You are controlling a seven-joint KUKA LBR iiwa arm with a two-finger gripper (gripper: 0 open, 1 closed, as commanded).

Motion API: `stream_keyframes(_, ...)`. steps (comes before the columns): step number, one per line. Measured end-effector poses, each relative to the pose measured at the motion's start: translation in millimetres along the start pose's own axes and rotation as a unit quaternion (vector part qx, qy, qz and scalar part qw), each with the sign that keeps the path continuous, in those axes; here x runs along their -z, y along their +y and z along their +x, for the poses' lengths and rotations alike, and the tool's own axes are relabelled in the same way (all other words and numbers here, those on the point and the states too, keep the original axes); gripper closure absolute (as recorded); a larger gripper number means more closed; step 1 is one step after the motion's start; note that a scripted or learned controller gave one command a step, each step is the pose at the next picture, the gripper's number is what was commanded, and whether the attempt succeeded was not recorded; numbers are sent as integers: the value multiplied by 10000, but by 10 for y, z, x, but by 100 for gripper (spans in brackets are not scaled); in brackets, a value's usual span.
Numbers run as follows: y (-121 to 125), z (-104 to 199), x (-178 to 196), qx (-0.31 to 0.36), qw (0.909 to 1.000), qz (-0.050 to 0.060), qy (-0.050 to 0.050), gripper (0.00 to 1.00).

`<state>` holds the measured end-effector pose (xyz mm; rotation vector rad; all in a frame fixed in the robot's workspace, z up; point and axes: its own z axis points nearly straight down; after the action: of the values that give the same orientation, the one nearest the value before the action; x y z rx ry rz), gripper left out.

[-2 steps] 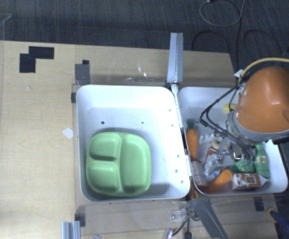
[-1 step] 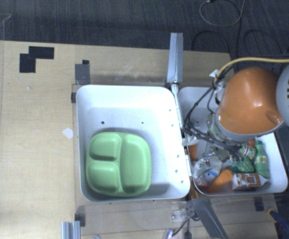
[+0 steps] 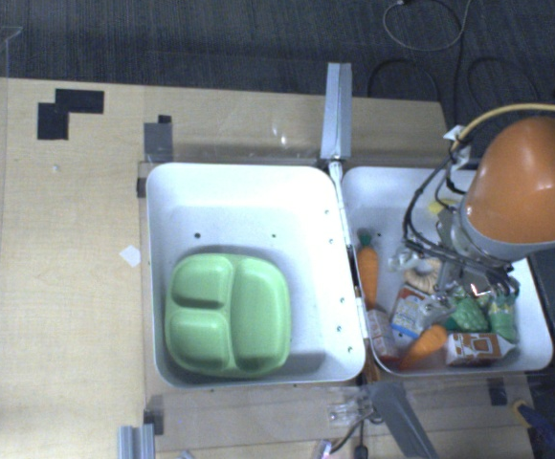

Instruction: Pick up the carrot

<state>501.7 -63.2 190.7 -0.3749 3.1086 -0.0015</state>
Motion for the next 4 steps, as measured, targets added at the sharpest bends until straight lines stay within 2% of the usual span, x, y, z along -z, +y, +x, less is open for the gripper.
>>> stream_keyframes(1, -197, 90, -903, -226, 9997, -7, 12, 0)
stream_keyframes(2, -195, 59, -789, -234, 9997, -2, -31, 100)
stream_keyframes(3, -44, -778, -45, -907, 9959, -8, 9, 100)
stream_keyframes(4, -46, -776, -48, -909, 9959, -8, 12, 0)
